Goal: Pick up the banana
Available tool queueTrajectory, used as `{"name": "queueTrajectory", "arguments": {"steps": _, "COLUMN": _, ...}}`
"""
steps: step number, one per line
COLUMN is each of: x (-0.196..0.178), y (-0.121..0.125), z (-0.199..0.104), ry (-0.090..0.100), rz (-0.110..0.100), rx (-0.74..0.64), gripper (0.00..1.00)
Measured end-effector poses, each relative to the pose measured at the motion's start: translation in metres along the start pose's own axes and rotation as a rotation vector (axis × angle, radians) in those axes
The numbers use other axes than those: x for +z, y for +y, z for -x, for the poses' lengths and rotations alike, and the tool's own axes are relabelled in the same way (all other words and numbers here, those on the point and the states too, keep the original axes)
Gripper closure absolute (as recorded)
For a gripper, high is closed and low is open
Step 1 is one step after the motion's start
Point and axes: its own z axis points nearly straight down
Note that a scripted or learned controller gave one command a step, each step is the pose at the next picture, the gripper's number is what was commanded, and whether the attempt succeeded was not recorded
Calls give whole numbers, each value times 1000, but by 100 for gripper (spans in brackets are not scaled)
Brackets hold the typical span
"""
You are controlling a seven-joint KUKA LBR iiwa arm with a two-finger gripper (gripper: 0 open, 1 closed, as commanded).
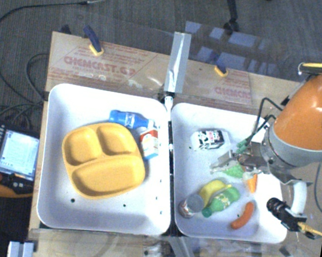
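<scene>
The yellow banana (212, 189) lies curved beside a green bottle (222, 201); the gripper (235, 162) is too blurred to read.

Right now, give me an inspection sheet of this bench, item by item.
Surface: two white bins side by side, left bin and right bin, on a bench.
Job's things: banana in the right bin, touching a green bottle.
Clutter: yellow divided plate and blue-capped bottle in the left bin; black-and-white can, sausage, carrot in the right.
Gripper: gripper above the right bin, just past the banana; finger state unclear.
Cables: black cable on the carpet.
Surroundings: handheld pendant left of the bench; chair base beyond.
</scene>
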Motion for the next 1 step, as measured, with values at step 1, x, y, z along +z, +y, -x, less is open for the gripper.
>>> {"name": "queueTrajectory", "arguments": {"steps": 1, "x": 121, "y": -1, "z": 4, "ry": -2, "rz": 16, "rx": 107, "gripper": 0}}
